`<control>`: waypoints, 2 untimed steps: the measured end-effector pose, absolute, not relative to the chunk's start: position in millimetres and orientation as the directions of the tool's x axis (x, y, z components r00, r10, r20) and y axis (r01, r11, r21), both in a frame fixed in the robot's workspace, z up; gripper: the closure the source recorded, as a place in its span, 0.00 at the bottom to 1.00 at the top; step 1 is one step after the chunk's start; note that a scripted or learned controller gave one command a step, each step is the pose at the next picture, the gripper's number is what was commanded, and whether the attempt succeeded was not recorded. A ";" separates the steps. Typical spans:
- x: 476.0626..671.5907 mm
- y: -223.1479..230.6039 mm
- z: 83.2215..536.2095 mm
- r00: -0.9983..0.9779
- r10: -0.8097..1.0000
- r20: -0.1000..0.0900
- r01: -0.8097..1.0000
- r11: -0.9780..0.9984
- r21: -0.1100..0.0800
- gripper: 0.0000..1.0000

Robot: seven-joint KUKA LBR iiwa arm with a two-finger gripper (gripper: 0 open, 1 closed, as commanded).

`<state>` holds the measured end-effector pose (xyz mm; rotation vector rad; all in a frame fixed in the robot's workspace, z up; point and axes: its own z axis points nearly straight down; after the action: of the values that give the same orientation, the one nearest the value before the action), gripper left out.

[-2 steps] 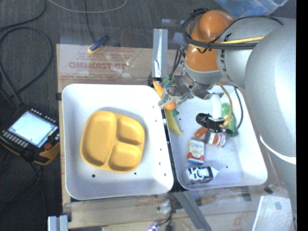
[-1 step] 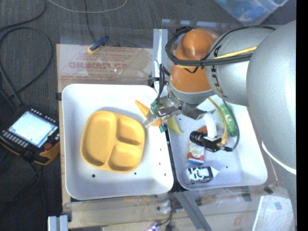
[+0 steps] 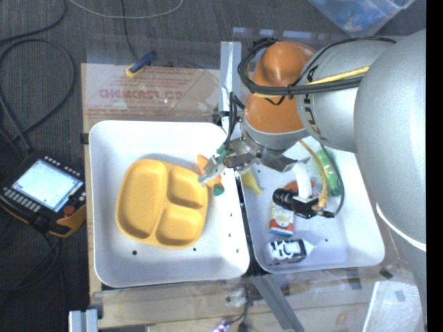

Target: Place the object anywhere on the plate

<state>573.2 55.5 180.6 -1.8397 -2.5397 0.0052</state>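
The arm's broad grey link (image 3: pixel 401 137) rises closest to the lens, well to the right of the plate, with the orange band (image 3: pixel 277 88) above the wrist. The yellow plate (image 3: pixel 163 199), split into compartments, lies in the left white bin (image 3: pixel 104 206). The gripper (image 3: pixel 211 174) hangs right at the plate's right-hand rim. A small orange and green object (image 3: pixel 202 162) sits against the gripper's tip, at that same rim and partly over it. It looks like a little toy carrot, though it is too small to be sure. Whether the jaws are spread, pressed together or pinching the toy cannot be told from this view, as the metal tip and the toy overlap. Judged by its look, the toy is light, stiff plastic, smooth enough to slip, and not fragile. The orange body is probably the best place to take hold, across its thicker middle, not the thin green end. Any compartment will do, and the nearest lies just left of the gripper. To the right of the plate, the other white bin (image 3: pixel 360 247) holds a small black-and-white carton (image 3: pixel 287 250), a red-and-white carton (image 3: pixel 280 220), a yellow piece (image 3: pixel 250 182) and a green thing (image 3: pixel 331 175). A handheld screen unit (image 3: pixel 41 185) lies off the worktop, well to the left of the plate.
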 end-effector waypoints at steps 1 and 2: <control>588.2 78.9 144.5 -0.391 0.920 0.004 0.920 0.391 0.001 0.00; 604.4 119.4 98.7 -0.405 0.914 -0.003 0.914 0.405 -0.006 0.00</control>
<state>604.4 119.4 98.7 -1.7126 -2.6328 0.0097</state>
